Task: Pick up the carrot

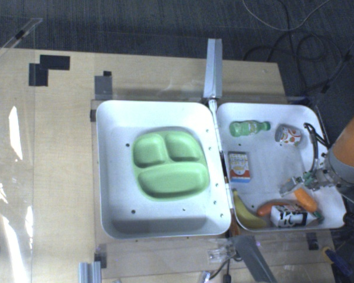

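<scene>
A: The carrot (305,200) lies near the right bin's (265,155) front right corner — touching a can (290,216), banana (248,214) further left.

B: Then the gripper (302,182) should come straight down. Its fingers — I cannot tell their state. Pale wooden table (47,158), dark carpet beyond.

pale wooden bench (41,175); dark carpet floor (135,10) behind; black cables (301,22) trailing
</scene>
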You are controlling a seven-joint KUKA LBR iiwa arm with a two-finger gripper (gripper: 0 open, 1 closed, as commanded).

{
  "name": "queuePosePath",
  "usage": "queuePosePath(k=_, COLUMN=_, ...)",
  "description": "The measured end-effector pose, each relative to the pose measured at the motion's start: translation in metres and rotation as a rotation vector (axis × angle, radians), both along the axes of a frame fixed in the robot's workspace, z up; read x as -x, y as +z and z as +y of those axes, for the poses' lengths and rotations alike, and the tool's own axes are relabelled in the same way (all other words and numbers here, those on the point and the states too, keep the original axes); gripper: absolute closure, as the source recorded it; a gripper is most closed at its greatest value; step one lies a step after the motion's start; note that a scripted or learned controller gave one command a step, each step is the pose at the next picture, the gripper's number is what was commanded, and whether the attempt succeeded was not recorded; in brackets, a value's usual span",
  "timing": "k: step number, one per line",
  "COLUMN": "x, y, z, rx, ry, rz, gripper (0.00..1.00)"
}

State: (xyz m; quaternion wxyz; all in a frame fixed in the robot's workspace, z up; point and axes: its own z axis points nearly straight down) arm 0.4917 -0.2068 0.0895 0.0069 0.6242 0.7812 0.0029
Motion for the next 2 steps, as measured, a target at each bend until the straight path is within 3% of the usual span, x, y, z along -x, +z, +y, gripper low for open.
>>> queuePosePath(k=1, x=-0.003, y=0.012, z=0.001, rx=-0.001, ry=0.003, rz=-0.006, gripper=1.00)
queuePosePath(k=2, x=0.003, y=0.092, z=0.071, rx=-0.002, ry=0.091, rz=0.007, gripper=1.00)
